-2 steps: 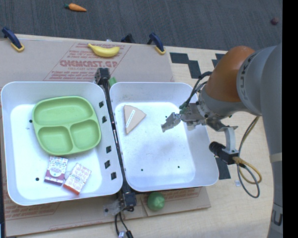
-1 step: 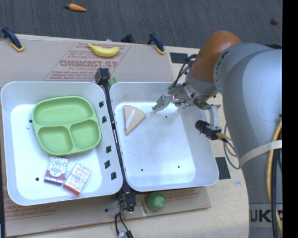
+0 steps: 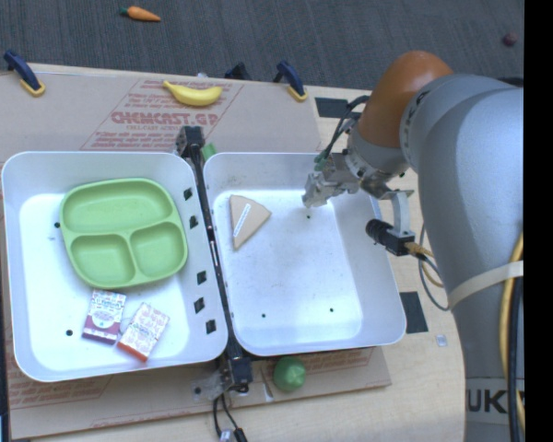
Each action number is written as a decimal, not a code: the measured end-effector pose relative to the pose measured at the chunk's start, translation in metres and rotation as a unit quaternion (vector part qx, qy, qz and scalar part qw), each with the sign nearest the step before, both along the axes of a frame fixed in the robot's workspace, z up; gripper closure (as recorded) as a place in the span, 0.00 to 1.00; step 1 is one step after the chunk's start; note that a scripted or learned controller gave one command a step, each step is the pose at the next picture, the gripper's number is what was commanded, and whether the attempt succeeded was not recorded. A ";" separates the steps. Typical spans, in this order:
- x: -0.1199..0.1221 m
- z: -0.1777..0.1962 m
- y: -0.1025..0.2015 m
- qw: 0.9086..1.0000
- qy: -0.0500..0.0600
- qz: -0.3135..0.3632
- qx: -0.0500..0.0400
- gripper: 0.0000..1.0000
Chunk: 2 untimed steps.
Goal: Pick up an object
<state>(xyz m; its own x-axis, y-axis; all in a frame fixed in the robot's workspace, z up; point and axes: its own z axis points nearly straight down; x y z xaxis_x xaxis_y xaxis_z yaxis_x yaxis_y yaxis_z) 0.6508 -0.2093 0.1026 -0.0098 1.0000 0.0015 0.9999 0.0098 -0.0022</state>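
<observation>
Hand (image 3: 315,191) near right bin's (image 3: 378,284) far edge, grip state unclear; wedge (image 3: 246,219) likely light, stiff: pinch across its flat sides

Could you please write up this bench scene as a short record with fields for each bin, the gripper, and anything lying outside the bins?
left bin: green divided plate; two small packets near its front edge
right bin: tan wedge by its left wall
gripper: over the right bin's back area, right of the wedge, apart from it
outside bins: banana on cardboard behind; green ball in front; carrot on the floor
</observation>
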 end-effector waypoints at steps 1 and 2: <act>-0.021 0.051 -0.002 1.000 -0.001 -0.004 0.000 1.00; -0.048 0.036 -0.001 1.000 0.001 -0.002 -0.001 1.00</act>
<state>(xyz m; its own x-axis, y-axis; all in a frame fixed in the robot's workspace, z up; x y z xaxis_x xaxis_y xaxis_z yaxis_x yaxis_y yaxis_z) 0.6027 -0.2104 0.1382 -0.0053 1.0000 -0.0003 1.0000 0.0053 -0.0035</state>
